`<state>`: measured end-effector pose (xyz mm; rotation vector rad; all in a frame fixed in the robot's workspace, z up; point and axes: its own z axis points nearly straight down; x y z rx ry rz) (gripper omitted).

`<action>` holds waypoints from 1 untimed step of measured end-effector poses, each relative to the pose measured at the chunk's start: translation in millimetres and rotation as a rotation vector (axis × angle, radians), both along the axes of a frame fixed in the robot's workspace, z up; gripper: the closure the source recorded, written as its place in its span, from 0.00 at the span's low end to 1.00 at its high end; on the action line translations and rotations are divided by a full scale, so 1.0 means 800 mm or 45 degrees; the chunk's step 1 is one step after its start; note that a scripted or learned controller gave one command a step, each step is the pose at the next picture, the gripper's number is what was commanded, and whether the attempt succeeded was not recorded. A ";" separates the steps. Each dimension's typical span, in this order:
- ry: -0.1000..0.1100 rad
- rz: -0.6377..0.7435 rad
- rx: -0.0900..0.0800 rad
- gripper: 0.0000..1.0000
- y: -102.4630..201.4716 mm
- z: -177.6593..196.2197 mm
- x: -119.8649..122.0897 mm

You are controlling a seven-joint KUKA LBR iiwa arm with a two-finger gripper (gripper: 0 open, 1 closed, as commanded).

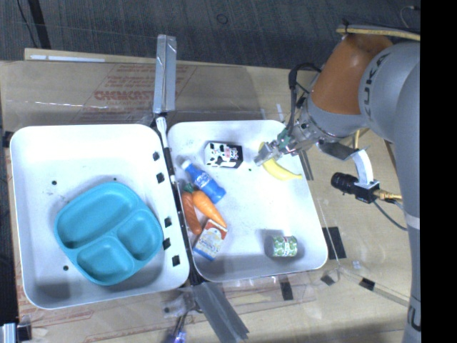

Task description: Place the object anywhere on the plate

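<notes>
Arm (357, 77) bent over right bin, hand (273, 151) touching banana (283, 169)

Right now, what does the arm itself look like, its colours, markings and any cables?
The arm is a bulky rounded grey body with a wide orange band above the wrist and part of some dark lettering on the grey shell. Thin dark cables loop beside the wrist. The pincer is a small metallic assembly with bits of green and red on it. A small black cylindrical part with a white strap sits below the wrist.

Bulky grey robot arm (389, 77), rounded orange band above wrist.
Black cable loops near wrist; small metallic two-finger gripper (273, 151) at tip.
</notes>
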<state>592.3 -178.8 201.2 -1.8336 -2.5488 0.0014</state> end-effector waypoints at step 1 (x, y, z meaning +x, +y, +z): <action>-0.001 0.201 0.000 1.00 0.065 0.025 -0.093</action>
